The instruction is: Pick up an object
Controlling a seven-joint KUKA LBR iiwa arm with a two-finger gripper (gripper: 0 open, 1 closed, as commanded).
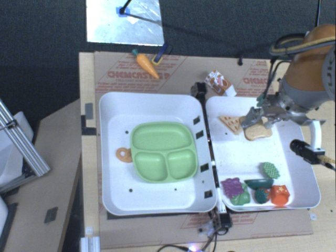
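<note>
The gripper (254, 117) hung low in the right bin (310, 164), right by the toast (258, 133) and cracker (229, 123), likely to grab one, but I could not tell its grip

The two bins, left (152, 106) and right (236, 156), look like smooth white plastic with a faint sheen. The green divided plate (163, 151) is matt plastic. The counter (63, 140) shows pale, dull wood or board, and printed brown cardboard (131, 72) lies along its far edge. A crinkled, shiny foil-like sheet (124, 14) sits beyond that edge. The toy foods at the right bin's near edge (255, 189) appear moulded plastic, slightly glossy. The arm's orange band (310, 62) is smooth and satin; the end effector (255, 117) looks like grey metal.
</note>
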